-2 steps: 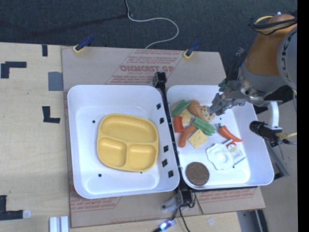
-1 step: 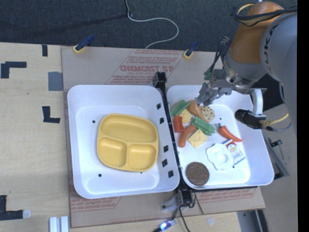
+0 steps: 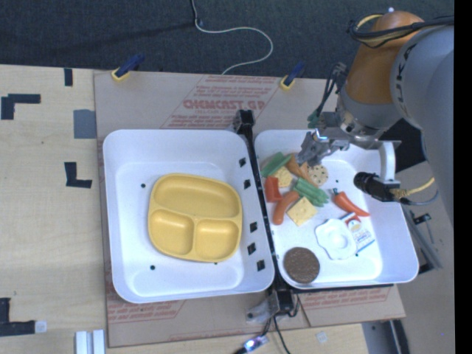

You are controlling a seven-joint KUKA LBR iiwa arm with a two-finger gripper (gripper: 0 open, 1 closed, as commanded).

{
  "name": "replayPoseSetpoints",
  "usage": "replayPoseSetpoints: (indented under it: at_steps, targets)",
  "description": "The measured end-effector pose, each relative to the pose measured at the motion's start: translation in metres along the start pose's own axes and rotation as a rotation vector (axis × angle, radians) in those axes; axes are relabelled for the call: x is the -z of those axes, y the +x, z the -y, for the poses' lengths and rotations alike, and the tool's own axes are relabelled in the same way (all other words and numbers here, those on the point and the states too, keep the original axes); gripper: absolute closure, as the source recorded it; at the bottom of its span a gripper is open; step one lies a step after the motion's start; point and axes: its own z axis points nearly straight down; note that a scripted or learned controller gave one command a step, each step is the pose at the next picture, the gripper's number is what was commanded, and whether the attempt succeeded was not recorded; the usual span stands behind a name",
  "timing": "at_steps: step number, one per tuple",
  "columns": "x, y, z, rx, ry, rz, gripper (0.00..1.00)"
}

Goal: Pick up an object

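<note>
Toy food items [image 3: 302, 190] lie clustered in the right bin [image 3: 398, 260]: green pieces, orange sausages, a cheese wedge, a fried egg [image 3: 335, 240] and a brown patty [image 3: 302, 264] at 6 o'clock. Gripper [image 3: 316, 147] sits over the cluster's 12 o'clock edge; finger spacing and grasp cannot be determined. Left bin [image 3: 125, 198] contains a yellow divided tray [image 3: 195, 217].

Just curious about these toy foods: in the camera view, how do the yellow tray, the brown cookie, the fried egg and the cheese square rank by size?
Largest to smallest as they look:
1. yellow tray, by far
2. fried egg and brown cookie, too alike to rank
3. cheese square
</note>
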Motion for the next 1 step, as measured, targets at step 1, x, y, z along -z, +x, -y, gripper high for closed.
replayPoseSetpoints:
  at_steps: [1]
  targets:
    - [0.0079, -0.0035, -0.0097, 0.000, -0.003, 0.000, 1.00]
